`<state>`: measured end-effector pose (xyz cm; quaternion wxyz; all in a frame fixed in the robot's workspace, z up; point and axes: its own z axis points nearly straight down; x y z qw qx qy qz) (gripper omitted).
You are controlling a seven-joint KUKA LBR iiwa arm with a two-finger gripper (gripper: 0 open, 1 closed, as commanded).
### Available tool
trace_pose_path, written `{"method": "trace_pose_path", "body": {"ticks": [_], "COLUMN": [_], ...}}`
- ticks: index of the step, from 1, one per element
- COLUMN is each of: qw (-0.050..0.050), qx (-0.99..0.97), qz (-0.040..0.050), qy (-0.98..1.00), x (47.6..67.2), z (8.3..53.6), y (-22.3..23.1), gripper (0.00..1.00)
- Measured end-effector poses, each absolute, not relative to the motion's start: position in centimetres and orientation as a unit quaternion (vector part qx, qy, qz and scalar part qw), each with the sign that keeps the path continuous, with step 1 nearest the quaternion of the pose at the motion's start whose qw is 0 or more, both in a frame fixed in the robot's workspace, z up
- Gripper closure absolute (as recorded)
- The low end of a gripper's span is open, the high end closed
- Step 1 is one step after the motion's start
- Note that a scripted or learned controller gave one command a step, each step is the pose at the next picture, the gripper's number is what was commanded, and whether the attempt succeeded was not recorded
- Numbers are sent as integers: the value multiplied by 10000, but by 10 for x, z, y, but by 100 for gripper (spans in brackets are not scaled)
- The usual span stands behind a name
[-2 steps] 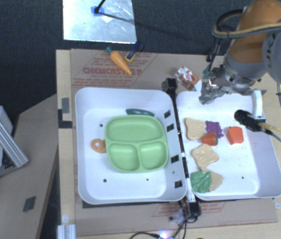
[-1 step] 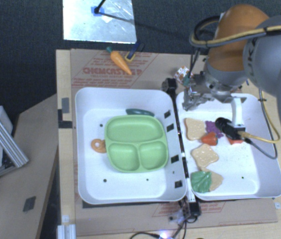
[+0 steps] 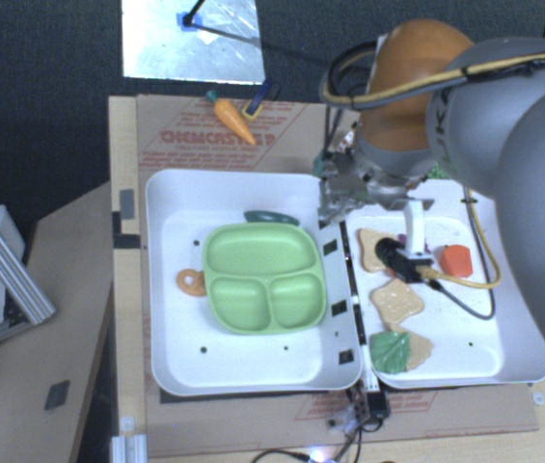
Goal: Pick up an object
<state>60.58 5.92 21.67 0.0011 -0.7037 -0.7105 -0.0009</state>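
Toast piece (image 3: 369, 244) lies nearest my gripper (image 3: 334, 204), hovering at the divider (image 3: 352, 287); I cannot tell its grip. Next: align, descend.

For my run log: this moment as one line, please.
pincer: near rear of wall between bins | green plate: left bin | toast: right bin

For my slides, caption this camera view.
Robot hand poised at the edge of a white bin holding a green divided plate.

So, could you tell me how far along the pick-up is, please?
Nothing looks picked yet: the toast, red block and green leaf lie in the right bin. The gripper hangs by the divider at the bin's far end, nothing seen in it. Left: grasp something and lift.
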Motion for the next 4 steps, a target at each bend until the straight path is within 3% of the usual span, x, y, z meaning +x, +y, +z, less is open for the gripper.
{"method": "trace_pose_path", "body": {"ticks": [1, 2, 4], "qw": [-2, -1, -3], "qx": [-7042, -7058, -7055], "qz": [-17, -1, -3], "qy": [-7100, -7084, -7087], "x": [608, 601, 615], "z": [235, 224, 216], "y": [89, 89, 84], "gripper": [100, 100, 100]}}
